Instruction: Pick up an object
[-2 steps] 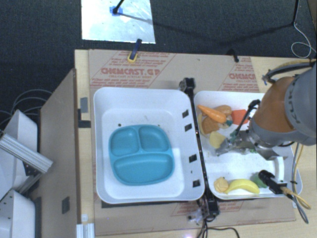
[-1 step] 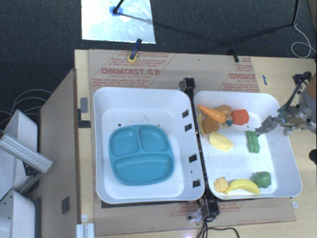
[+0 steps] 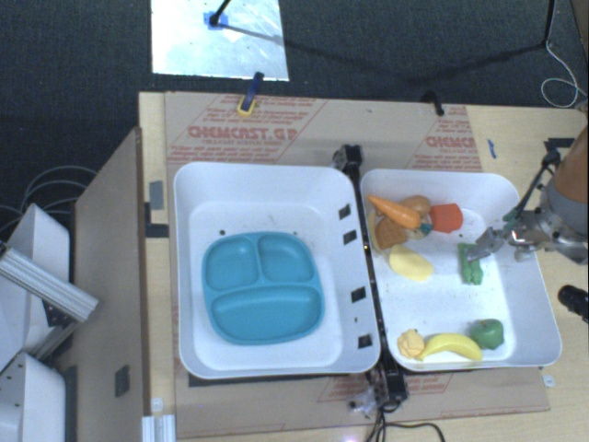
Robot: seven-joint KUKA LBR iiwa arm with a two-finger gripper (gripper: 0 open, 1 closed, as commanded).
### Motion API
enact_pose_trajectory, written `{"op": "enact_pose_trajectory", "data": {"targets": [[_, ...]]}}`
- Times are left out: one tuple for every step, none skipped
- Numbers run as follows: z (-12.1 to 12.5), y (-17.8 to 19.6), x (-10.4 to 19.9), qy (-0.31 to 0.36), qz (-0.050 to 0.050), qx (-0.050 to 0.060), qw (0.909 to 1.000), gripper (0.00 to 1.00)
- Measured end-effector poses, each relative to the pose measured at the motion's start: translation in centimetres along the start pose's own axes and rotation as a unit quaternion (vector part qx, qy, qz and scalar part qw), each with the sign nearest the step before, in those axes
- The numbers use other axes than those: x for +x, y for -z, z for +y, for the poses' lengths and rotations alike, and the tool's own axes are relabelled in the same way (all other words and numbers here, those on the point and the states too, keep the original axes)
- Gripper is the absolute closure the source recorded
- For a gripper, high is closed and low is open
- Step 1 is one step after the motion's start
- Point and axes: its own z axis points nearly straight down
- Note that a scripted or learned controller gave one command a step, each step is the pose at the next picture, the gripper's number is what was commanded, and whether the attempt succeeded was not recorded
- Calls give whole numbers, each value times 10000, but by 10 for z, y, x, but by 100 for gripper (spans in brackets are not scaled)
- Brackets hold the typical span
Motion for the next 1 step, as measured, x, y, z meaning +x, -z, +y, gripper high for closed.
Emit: {"op": "enact_pose_trajectory", "data": {"targets": [[8, -77, 2, 12, 9, 3, 10000, 0]]}}
